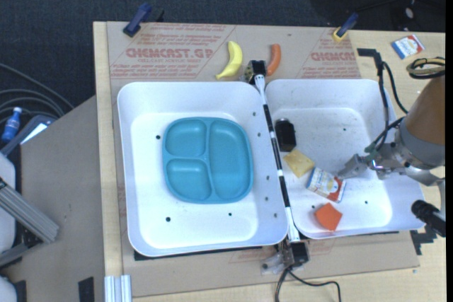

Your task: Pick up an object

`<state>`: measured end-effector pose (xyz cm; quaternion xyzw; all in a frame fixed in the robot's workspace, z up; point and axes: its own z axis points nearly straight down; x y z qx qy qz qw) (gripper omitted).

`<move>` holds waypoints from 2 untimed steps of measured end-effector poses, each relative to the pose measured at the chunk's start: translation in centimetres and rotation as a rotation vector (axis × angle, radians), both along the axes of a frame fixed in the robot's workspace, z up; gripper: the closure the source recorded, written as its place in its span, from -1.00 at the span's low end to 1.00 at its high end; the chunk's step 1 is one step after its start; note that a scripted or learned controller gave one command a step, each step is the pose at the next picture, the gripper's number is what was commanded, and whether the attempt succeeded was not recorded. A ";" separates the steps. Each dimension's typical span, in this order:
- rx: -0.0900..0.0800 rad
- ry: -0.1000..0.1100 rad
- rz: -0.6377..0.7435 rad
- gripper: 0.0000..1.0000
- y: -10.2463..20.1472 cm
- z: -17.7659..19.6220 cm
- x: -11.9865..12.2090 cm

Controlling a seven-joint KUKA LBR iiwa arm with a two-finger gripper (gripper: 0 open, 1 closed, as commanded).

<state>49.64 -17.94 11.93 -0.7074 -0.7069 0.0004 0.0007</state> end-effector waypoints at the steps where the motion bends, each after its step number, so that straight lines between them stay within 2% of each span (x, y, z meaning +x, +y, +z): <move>1: -0.001 -0.006 0.001 -1.00 5.0 -3.2 -1.6; 2: -0.003 -0.012 -0.001 1.00 5.0 -2.1 -1.4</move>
